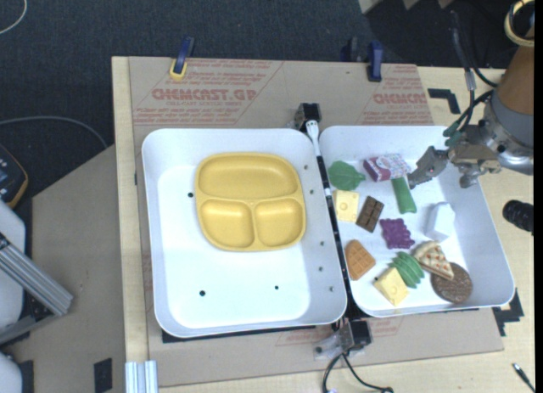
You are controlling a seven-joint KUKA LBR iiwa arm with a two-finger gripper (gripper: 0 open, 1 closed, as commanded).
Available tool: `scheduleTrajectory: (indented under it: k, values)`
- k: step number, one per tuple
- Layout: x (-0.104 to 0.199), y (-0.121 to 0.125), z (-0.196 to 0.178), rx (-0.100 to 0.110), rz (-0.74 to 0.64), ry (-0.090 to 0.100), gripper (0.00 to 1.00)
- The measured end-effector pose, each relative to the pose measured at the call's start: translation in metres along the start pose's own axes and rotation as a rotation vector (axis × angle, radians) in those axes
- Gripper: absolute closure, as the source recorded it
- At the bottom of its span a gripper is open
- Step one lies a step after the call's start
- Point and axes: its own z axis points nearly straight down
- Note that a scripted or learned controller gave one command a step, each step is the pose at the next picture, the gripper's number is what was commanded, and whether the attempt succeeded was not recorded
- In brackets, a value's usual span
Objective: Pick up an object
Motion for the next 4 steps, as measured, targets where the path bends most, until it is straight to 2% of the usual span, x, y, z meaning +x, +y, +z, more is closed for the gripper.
scheduleTrajectory:
  k: [1, 2, 3, 4]
  values:
    - [0.000, 0.002, -0.006, -0.011, -0.002, -0.002, 0.00]
    - [0.009, -0.005, 0.046, -0.005, -0.002, 0.000, 0.00]
    - [0.006, -0.002, 0.090, -0.005, -0.001, 0.000, 0.00]
    - [0.016, -0.006, 0.141, -0.004, -0.001, 0.001, 0.00]
